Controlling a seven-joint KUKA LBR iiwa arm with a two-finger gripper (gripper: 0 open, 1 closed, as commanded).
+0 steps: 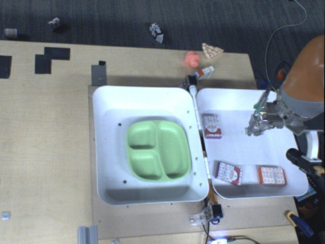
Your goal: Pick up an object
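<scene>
My hand (252,127) hangs over the right bin (299,187), where the middle floor lies open beneath me. Three small packs crowd the edges: one (211,126) against the left wall, two (228,173) (271,175) along the near side. The green divided tray (157,150) takes up most of the left bin (101,136), with bare floor only around it

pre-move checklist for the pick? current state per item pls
1. Gripper over the right bin: ok.
2. Nothing between its fingers: cannot tell.
3. Targets in the right bin, three small packets: far one, near-left one, orange one: ok.
4. Packets apart from each other: ok.
5. Gripper lined up over a packet: not ok, it is above bare floor.
6. Green tray in the left bin, out of the way: ok.
</scene>
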